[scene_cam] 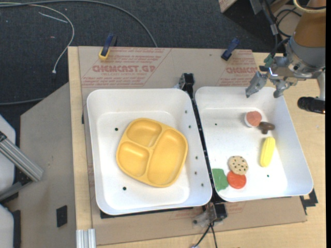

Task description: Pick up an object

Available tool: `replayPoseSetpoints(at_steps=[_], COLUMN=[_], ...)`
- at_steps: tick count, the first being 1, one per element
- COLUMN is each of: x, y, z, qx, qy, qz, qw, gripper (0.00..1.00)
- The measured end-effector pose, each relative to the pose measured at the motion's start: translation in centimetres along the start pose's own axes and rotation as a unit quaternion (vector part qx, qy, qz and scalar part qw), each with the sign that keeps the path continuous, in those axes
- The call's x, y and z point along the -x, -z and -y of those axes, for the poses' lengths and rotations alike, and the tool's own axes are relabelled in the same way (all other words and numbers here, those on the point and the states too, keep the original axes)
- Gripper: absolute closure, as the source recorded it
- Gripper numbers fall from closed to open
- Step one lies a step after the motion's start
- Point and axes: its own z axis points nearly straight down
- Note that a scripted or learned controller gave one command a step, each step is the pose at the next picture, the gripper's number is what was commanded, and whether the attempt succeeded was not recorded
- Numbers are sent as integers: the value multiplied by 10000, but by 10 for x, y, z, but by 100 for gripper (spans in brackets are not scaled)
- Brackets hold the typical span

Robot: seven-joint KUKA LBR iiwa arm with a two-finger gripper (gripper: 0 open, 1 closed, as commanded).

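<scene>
Worktop [155, 61] fills centre frame, cardboard-topped. Left bin [103, 112] at centre left carries a yellow divided plate [151, 151]. Right bin [289, 164] at centre right carries the small things: yellow corn cob [267, 151] at right, green leaf piece [219, 179] at lower left corner, cookie [238, 164] just above a red tomato slice [237, 181], pink round piece [253, 118] touching a small brown piece [267, 127] near the top. My tool [267, 86] hangs at upper right over the right bin's far edge, fingers spread wide, nothing between them, well apart from the pieces.
</scene>
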Motion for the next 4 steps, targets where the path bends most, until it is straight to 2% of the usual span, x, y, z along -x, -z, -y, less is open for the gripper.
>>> replayPoseSetpoints(at_steps=[1, 2, 4], x=[0, 3, -3], y=[8, -53, -145], z=[-3, -7, -8], qx=[67, 36, 44], qy=[13, 10, 20], qz=[12, 6, 9], qw=[10000, 10000, 10000], gripper=[0, 0, 0])
